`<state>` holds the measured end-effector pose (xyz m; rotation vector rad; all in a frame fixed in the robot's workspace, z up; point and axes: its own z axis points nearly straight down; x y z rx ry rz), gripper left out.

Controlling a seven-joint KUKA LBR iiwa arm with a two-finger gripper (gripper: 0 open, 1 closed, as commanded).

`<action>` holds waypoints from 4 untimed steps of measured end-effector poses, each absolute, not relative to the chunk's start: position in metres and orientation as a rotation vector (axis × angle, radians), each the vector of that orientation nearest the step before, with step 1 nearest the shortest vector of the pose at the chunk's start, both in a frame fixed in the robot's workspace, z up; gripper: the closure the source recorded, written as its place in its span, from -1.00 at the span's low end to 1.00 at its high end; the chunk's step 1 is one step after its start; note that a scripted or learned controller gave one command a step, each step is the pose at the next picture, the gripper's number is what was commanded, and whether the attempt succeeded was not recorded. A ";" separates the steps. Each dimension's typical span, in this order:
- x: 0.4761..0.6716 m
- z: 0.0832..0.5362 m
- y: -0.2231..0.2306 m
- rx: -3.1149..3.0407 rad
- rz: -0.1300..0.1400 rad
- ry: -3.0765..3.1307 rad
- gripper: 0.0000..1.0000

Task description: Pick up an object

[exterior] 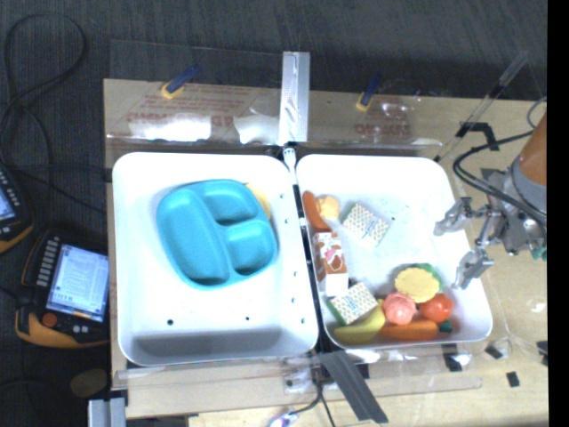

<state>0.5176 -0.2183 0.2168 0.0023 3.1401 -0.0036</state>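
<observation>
1. The gripper [464,240] hangs over the right wall of the right bin [418,172], its two fingers spread wide apart with nothing between them; one fingertip sits toward the bin's far side, the other nearer the front.
2. I judge the open stance suits an approach: nothing is chosen yet, and the jaws need room to straddle something.
3. Closest to the fingers, toward the front right corner of that bin, lie a yellow round toy [418,283], a red tomato [436,307] and a pink ball [399,309], packed touching one another, which could make a clean grasp awkward.
4. Further in, a patterned packet [365,222] lies apart near the bin's middle, probably the easier target.
5. In the left bin [142,327] rests a blue divided tray [218,229], well away from the arm.
</observation>
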 end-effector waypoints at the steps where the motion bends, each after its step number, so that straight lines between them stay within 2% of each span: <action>1: 0.498 0.107 -0.218 0.363 -0.005 3.108 -1.00; 2: 0.550 0.090 -0.225 0.304 -0.006 3.119 -1.00; 3: 0.562 0.090 -0.224 0.681 -0.003 3.058 -1.00; 4: 0.642 0.088 -0.213 1.224 -0.002 2.883 -1.00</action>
